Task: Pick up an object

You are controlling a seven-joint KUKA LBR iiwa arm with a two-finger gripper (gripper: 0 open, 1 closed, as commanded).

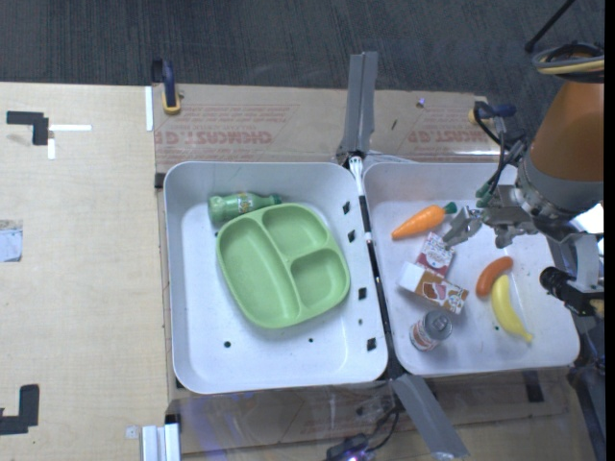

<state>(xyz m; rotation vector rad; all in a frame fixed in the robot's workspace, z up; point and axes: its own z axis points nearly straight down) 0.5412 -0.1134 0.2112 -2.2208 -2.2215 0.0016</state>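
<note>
Over the right bin (567, 349) I have the gripper (463, 227) hanging low, just right of the carrot (420, 222) and just above the small carton (435, 253). Its fingers look parted, with nothing between them as far as I can see. I count 6 loose things in this bin: carrot, carton, a box (434, 287) beside it, a can (429, 330), a red pepper (494, 274) and a banana (509, 307). The left bin (192, 353) holds a green plate (283, 263) and a green bottle (242, 204).

My worry is crowding. Carrot, carton and box sit close, so a descent between them could land a finger on top of one, or nudge the carrot aside so it rolls. The carton looks tilted; I judge it could slip out of a closing grip.
</note>
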